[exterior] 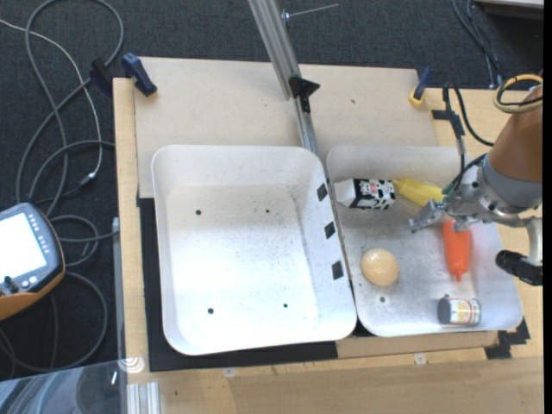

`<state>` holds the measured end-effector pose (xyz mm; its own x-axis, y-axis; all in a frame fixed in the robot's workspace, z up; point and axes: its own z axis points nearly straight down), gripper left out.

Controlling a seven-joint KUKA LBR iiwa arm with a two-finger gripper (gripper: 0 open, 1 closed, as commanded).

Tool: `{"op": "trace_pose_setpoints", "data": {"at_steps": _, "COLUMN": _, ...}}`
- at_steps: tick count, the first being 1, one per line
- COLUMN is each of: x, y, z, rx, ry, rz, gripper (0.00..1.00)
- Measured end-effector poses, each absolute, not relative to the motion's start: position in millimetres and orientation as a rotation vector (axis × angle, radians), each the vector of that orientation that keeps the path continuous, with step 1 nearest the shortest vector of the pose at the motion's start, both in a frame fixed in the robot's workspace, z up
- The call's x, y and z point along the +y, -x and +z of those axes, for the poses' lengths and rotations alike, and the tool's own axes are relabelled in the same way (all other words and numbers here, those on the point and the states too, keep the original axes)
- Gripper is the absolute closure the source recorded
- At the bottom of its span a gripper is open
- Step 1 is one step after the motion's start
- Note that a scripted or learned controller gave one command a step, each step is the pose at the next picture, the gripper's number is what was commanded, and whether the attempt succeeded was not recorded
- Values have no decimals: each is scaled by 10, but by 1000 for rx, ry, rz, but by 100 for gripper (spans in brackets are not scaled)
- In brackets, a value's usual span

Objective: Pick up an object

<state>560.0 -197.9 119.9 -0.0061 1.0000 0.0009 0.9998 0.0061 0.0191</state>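
- Over the right bin [388, 324], your claw [450, 212] hangs at the arm's [517, 158] end; you cannot tell whether it is open or closed.
- Just below the claw lies an orange carrot [457, 250], pointing toward the near rim.
- To its left a yellow banana [417, 191] touches a black-and-white carton [367, 193].
- Lower left of the claw sits a tan ball [379, 266]; below, beyond the carrot, a small can [459, 310] lies on its side.
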Motion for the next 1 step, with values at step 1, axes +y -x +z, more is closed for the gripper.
{"op": "trace_pose_setpoints", "data": {"at_steps": 1, "x": -1963, "y": -5600, "z": 1278, "rx": 2223, "ry": -2206, "rz": 23, "gripper": 100}}
